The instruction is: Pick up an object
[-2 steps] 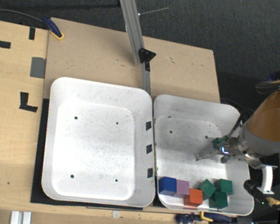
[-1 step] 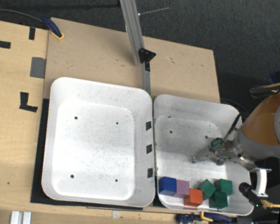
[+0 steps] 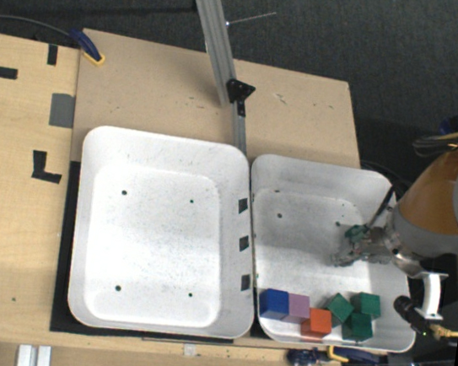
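As I read the view from left to right, the left bin (image 3: 158,231) sits on the surface (image 3: 6,187) beside the right bin (image 3: 313,190). Along the right bin's near edge lie a blue block (image 3: 275,303), a purple block (image 3: 298,306), an orange block (image 3: 319,321) and three green blocks (image 3: 353,314). The jaws (image 3: 349,247) hover above them, over the bin floor; I cannot tell their opening.
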Robot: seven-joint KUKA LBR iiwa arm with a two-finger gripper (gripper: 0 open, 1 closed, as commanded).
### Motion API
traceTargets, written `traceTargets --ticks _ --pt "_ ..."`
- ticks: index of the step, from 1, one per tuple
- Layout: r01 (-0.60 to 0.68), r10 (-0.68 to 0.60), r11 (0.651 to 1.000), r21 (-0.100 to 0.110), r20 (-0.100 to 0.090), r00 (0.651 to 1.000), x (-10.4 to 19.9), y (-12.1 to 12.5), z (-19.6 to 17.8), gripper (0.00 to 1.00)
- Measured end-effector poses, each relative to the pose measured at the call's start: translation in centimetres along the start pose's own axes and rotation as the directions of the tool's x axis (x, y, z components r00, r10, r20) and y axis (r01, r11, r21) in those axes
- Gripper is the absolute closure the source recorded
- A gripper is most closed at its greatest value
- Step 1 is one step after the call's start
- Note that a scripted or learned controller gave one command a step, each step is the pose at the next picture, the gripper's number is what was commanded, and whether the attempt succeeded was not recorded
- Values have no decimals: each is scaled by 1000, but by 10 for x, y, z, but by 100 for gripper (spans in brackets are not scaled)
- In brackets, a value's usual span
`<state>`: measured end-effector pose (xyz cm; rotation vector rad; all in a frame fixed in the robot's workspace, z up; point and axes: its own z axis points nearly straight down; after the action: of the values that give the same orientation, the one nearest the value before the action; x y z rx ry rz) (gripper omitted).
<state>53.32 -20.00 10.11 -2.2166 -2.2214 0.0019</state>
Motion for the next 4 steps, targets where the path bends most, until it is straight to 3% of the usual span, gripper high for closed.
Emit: traceTargets --ticks 2,3,4 --pt "0 0 1000 -7 3 1000 -2 6 -96 100" --pt "5 -5 1000 -3 0 1000 50 32 -94 100" --pt "5 -5 1000 -3 0 1000 100 41 -108 100"
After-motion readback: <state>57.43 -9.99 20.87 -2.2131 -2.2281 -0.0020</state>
